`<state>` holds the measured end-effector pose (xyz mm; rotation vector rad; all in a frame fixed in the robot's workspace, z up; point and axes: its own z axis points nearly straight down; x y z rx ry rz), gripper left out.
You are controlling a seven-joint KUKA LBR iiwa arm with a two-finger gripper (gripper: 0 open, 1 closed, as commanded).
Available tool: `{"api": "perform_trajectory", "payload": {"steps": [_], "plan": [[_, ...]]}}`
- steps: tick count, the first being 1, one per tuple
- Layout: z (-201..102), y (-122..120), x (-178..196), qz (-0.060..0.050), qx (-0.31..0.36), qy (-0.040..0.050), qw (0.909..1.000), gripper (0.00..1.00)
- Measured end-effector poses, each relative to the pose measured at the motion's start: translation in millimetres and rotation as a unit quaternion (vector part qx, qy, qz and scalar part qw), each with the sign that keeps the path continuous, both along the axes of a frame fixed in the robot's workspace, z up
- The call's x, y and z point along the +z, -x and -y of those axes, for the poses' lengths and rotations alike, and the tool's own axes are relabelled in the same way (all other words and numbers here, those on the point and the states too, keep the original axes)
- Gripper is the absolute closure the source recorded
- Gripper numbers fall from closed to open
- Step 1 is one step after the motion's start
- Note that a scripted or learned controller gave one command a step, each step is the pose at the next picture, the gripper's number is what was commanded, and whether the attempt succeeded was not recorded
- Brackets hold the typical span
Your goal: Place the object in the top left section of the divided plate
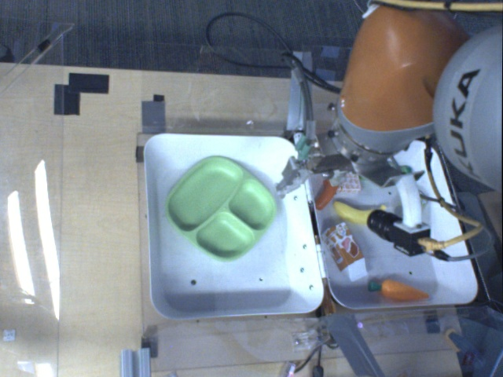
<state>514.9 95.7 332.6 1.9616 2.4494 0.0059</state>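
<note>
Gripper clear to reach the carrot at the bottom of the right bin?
Probably yes. The orange carrot lies alone near the right white bin's front wall with nothing on top of it; the gripper sits above the divider between the bins.

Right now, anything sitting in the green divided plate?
No. The green divided plate in the left bin shows three bare sections.
</note>
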Motion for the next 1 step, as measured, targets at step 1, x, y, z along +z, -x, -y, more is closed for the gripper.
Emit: {"api": "perform_trajectory", "payload": {"steps": [1], "plan": [[-44.0, -43.0, 38.1, 0.001, 0.150, 0.0004, 0.9887, 0.00]]}}
